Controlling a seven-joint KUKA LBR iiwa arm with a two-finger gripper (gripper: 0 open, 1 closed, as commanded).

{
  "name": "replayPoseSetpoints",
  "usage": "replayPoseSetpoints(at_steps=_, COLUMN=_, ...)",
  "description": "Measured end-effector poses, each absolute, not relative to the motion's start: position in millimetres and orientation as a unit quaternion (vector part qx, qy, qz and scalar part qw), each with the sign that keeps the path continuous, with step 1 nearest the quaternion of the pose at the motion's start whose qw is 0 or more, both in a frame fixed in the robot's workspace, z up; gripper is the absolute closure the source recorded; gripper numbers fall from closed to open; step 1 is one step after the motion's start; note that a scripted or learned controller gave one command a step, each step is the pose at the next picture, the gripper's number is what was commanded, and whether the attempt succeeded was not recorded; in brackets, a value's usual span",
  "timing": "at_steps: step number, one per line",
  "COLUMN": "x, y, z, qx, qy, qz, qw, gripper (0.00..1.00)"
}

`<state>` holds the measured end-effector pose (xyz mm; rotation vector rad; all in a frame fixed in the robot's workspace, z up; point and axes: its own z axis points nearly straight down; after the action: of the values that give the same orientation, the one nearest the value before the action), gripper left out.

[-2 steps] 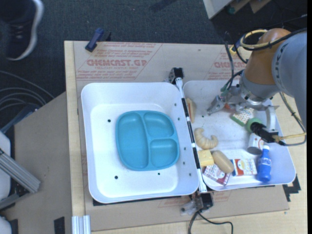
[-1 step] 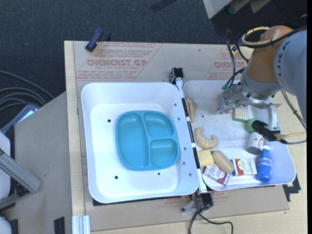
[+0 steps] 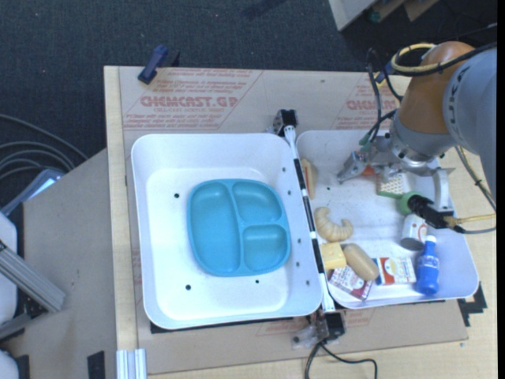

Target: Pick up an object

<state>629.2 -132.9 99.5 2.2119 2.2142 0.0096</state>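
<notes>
- Though plainly in view above the far end of the right-side bin [image 3: 369,210], hard to read at the gripper [image 3: 353,168]: released or clenched, cannot tell from this slant.
- Reaching in from the view's right, a grey arm [image 3: 473,109] with an orange band [image 3: 430,93], bent down over that bin's far right part.
- Scattered loose on the floor of the same bin, every object on offer for the pick.
- Toward the near side from the gripper and apart from it, a croissant [image 3: 334,226] close to the bin's left wall.
- Nearer still, a yellow cheese block [image 3: 332,255] touching a tan bread roll [image 3: 360,262] set at a slant.
- At the near left corner, partly under the roll's end, a red-and-white packet [image 3: 349,284].
- Just right of the roll, a flat red-and-white carton [image 3: 397,271], then a blue bottle [image 3: 427,268] lying beside it.
- Farther back on the right side, a small white can [image 3: 413,230] and a small green thing [image 3: 405,204], too blurred to name.
- Close under the wrist, a pale checkered piece [image 3: 390,185].
- Against the left wall, far end, a thin tan stick-like item [image 3: 308,178].
- Flat in the middle of the left-side bin [image 3: 162,212], a blue divided plate [image 3: 238,227] with three compartments.
- Beneath both bins, a brown tabletop [image 3: 197,101] with red print.
- At its far left corner, a blue clip [image 3: 152,64].
- At the far end of the seam between the bins, a black clamp [image 3: 286,119].
</notes>
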Motion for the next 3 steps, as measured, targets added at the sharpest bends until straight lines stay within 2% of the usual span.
replayPoseSetpoints(at_steps=1, x=629.8, y=-132.7, z=109.9, qx=0.707, qy=0.708, qz=0.0037, qw=0.007, gripper=1.0)
replayPoseSetpoints(at_steps=2, x=629.7, y=-132.7, z=109.6, qx=0.707, qy=0.707, qz=0.0036, qw=0.007, gripper=0.0)
replayPoseSetpoints(at_steps=3, x=669.7, y=-162.9, z=89.9, qx=0.706, qy=0.708, qz=0.0028, qw=0.005, gripper=0.0)
